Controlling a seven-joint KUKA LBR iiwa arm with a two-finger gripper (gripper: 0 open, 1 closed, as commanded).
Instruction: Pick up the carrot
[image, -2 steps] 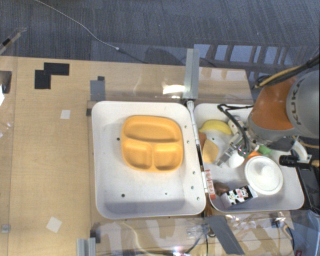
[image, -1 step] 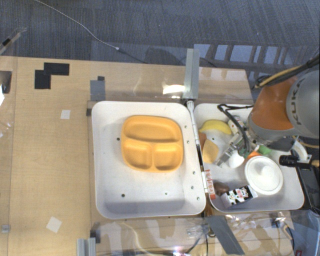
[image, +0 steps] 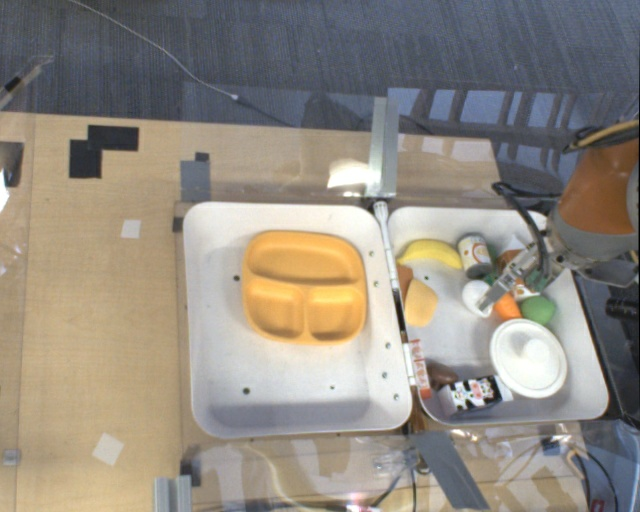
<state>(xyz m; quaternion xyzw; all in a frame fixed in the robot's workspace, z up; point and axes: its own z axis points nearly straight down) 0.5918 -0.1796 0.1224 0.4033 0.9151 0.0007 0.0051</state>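
Note:
The carrot is a small orange piece in the right bin, wedged between a green round item and a white round item. My gripper reaches in from the right and hangs low just over the carrot's upper edge, partly covering it. I cannot make out whether the carrot is held. The grey arm with its orange band rises at the bin's far right corner.
Around the carrot lie a banana, a small can, a pale yellow wedge, a white bowl and a black-and-white pack. In the left bin sits an orange divided plate.

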